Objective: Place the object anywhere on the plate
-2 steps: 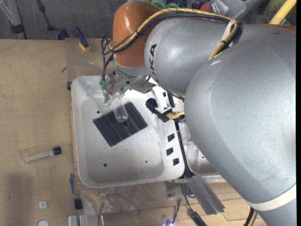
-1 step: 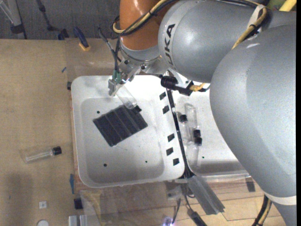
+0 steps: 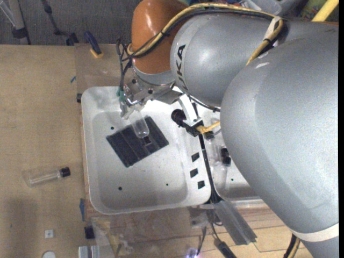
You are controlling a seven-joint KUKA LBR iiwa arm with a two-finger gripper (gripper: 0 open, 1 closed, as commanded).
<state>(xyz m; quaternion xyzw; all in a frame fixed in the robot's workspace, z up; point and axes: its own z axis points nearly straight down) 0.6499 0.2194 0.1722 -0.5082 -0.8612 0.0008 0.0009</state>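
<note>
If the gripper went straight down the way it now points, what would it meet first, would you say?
Most likely the clear object lying on the dark plate; the gripper hangs just above its upper-left end, though depth is hard to judge from this slant.

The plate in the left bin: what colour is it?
Dark grey to black, with ridged lines; the plate shows in the camera view.

"KUKA" lettering on the arm (image 3: 226, 58)

— What sort of place is this?
— A robotics lab: a grey KUKA arm (image 3: 258, 90) over white bins (image 3: 97, 160) on a plywood bench (image 3: 37, 117), cables trailing
</note>
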